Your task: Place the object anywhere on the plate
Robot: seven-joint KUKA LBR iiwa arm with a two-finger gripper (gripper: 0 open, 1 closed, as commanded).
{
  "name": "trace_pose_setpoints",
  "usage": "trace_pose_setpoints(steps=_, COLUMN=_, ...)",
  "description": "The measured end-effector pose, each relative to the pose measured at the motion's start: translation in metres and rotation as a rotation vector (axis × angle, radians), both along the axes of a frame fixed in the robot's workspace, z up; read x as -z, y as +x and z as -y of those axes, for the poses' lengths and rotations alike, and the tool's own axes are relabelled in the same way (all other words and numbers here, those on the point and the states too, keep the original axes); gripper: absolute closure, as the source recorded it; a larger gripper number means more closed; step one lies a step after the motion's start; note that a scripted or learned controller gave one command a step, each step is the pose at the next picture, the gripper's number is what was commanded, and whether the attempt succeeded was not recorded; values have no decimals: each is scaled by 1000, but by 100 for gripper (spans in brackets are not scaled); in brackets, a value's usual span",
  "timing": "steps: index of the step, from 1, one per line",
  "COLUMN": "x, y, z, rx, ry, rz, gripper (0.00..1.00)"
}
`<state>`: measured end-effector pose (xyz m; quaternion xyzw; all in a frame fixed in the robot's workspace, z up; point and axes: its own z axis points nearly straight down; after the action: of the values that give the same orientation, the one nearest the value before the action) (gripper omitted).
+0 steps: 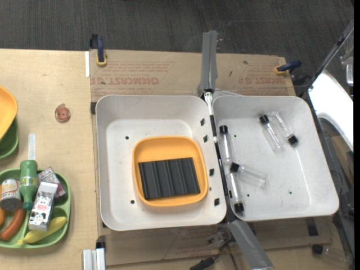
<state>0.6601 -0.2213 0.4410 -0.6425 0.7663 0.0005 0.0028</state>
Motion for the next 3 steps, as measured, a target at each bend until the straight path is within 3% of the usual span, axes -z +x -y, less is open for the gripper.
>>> trace_pose_setpoints(steps=1, x=0, y=-55, z=0, rx=-378, ry=0, rz=-1, gripper=100)
trace_pose_setpoints(steps=2, x=1, y=0, z=-15, rx=-483, ry=0, rz=0, gripper=100)
trace_pose_setpoints(steps=3, x=1, y=0, z=-15, rx=-483, ry=0, rz=0, gripper=0)
